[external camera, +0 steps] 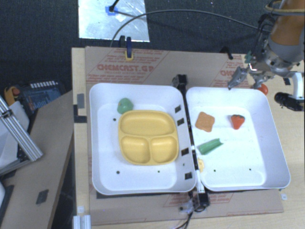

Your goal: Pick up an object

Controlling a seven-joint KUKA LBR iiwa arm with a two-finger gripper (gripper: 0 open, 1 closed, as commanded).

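Objects: three in right bin (267, 142), perhaps a fourth yellow

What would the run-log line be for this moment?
claw: above right bin's far edge, nothing held | right bin: waffle, strawberry, green pod | left bin: yellow tray, green ball

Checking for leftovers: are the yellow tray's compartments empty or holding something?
Empty. All three compartments of the yellow tray show bare yellow plastic; the green object sits outside it, by its rim.
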